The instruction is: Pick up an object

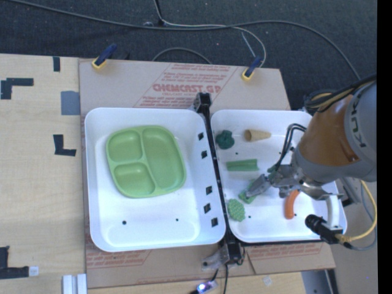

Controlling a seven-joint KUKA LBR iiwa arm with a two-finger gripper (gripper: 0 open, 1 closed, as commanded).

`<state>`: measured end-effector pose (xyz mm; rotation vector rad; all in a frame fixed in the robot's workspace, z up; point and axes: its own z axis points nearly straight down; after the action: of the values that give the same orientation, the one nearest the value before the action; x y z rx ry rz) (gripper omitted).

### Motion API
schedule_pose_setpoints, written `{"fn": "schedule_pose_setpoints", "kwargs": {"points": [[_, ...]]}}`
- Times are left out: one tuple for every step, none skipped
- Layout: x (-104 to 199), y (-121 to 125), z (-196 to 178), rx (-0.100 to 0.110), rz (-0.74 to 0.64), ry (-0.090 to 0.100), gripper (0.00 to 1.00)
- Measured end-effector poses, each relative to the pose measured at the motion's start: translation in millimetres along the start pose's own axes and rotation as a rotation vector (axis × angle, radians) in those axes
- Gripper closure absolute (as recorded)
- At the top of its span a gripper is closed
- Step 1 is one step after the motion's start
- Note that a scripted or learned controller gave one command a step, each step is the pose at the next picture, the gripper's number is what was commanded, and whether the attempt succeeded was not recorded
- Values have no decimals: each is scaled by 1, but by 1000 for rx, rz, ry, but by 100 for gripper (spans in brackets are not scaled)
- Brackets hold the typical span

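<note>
In the right white plastic bin (263,233), the tool (257,187) is low among green toy foods; whether its grip is closed cannot be told. Just beside it are a green stick (242,164), a bumpy green piece (236,210) and an orange carrot (290,204). A green divided plate (146,160) fills the left bin (98,182).

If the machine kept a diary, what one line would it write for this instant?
arm: over right bin | gripper: low beside green stick | held: nothing seen | left bin: green tray | task: no pick yet
</note>
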<state>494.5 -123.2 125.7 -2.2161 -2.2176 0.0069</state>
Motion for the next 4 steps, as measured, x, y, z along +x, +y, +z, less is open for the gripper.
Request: {"fn": "schedule_pose_setpoints", "kwargs": {"points": [[1, 1, -12, -3, -1, 0, 100], [-3, 5, -74, -12, -1, -3, 100], [-2, 5, -104, -10, -1, -2, 100], [50, 0, -108, -6, -5, 0, 100]]}}
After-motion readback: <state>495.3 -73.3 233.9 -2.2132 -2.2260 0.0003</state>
